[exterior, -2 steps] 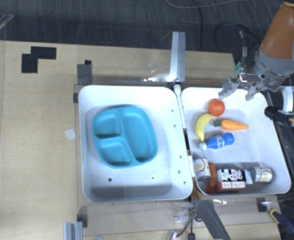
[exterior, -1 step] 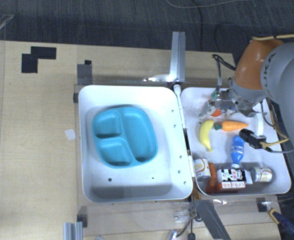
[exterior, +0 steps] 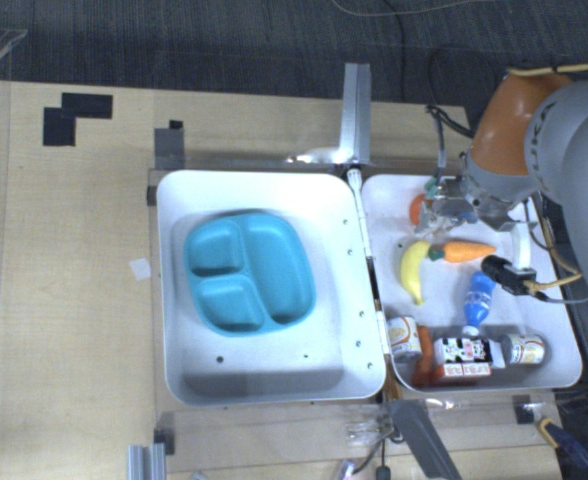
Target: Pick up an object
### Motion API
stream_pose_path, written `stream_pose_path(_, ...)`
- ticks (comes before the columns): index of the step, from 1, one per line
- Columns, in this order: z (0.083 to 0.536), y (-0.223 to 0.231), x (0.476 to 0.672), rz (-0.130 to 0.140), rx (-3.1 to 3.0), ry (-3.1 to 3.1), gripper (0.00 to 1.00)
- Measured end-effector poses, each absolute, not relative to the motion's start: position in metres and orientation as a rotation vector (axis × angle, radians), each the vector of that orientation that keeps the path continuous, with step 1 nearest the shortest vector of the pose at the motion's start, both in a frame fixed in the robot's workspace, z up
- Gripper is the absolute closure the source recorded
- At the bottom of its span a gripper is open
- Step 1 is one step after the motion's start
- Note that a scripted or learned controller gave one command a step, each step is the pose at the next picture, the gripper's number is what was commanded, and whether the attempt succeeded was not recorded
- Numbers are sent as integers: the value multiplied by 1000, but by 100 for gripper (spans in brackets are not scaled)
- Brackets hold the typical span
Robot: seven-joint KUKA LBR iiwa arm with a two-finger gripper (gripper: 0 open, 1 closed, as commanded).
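Lying crosswise in right bin: carrot, green end toward banana

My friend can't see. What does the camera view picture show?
A grey robot arm's gripper hangs over the right bin, which holds a banana, a carrot, a blue bottle and some cans. The left bin holds a blue divided plate.

A blue three-compartment plastic tray lies in the left white bin. In the right white bin, the gripper hangs at the upper part, just above a yellow banana and an orange carrot. A blue plastic bottle lies right of the banana, and small cans and a box line the lower edge.
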State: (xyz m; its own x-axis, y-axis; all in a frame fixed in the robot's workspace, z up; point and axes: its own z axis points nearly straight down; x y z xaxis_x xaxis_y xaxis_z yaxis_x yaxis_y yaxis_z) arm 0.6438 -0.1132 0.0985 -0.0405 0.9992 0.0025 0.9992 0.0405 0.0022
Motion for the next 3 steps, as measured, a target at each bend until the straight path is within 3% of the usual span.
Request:
stream_pose_path(1,211,-37,654,-10,-2044,-2394,100)
stream_pose_path(2,284,-85,640,-7,-2169,-2282,100)
stream_pose_path(3,271,-117,670,-5,-2221,-2229,100)
